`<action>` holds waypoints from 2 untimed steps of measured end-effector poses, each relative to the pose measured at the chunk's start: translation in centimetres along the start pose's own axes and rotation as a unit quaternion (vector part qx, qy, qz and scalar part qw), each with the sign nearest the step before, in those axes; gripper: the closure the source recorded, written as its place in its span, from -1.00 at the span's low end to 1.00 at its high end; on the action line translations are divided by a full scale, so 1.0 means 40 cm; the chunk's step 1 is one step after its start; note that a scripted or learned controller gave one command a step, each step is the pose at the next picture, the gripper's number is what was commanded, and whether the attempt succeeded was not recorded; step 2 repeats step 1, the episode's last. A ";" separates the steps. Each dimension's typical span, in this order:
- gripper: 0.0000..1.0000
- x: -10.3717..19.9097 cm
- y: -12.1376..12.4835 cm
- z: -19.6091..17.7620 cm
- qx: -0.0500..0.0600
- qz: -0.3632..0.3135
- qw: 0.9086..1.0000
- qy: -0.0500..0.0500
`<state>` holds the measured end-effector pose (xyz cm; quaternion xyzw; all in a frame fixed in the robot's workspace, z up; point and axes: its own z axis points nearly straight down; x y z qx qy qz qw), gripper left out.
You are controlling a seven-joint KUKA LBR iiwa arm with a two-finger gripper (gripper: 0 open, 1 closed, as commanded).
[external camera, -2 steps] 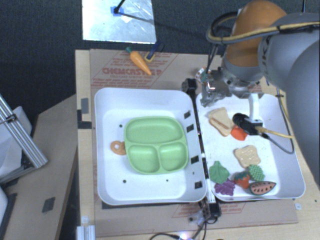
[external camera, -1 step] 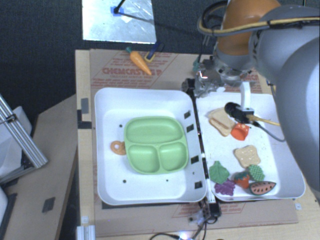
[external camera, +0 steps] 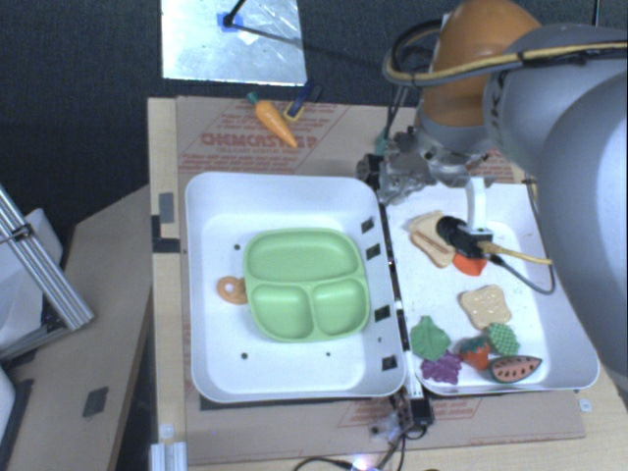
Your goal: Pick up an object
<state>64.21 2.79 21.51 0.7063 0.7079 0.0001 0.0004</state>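
My gripper (external camera: pixel 391 177) hangs over the far end of the divider between the two white bins, at the right bin's (external camera: pixel 559 322) back left corner. In that bin lie toy foods: a tan bread slice (external camera: pixel 428 235) just below the gripper, a piece of toast (external camera: pixel 485 305), a green leaf (external camera: pixel 429 337), purple grapes (external camera: pixel 444 367), a red strawberry (external camera: pixel 476 352), a green broccoli piece (external camera: pixel 503 337) and a watermelon slice (external camera: pixel 514 368). I see nothing between the fingers.
The left bin (external camera: pixel 211 224) holds a green divided plate (external camera: pixel 306 283) and a small orange ring (external camera: pixel 232 289) beside it. An orange carrot (external camera: pixel 275 123) lies on the cardboard behind the bins. The grey arm covers the right bin's far right side.
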 end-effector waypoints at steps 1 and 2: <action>1.00 0.002 -0.009 -0.036 -0.001 -0.002 1.000 0.000; 1.00 0.002 -0.009 -0.036 -0.001 -0.002 1.000 0.000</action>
